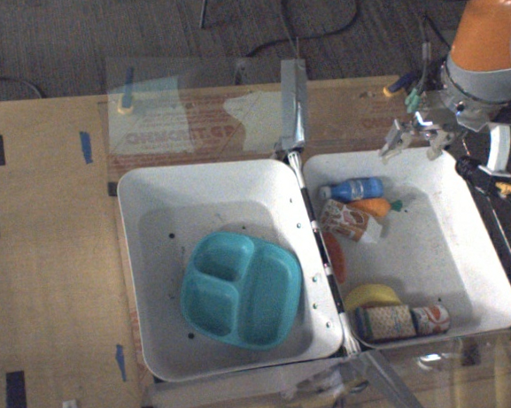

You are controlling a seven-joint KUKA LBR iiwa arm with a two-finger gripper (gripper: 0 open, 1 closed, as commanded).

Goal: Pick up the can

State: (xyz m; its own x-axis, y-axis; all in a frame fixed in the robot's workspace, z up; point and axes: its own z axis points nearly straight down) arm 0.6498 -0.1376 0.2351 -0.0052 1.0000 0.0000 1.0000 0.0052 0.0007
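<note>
The can point(390, 322) lies on its side at the near edge of the right bin point(473, 251), touching a yellow object point(373, 295) and a small white-and-red container point(432, 318). A teal tray point(241, 289) sits in the left bin point(149, 208). The claw point(416, 136) hovers above the right bin's far edge, fingers spread, holding nothing. It should probably cross to the near edge, align across the can's body, and descend clear of its neighbours.

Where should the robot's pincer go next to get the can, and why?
Probably toward the near edge of the right bin. The pincer hangs above that bin's far rim, holding nothing, while the can lies on its side at the near wall, beside a yellow thing.
</note>
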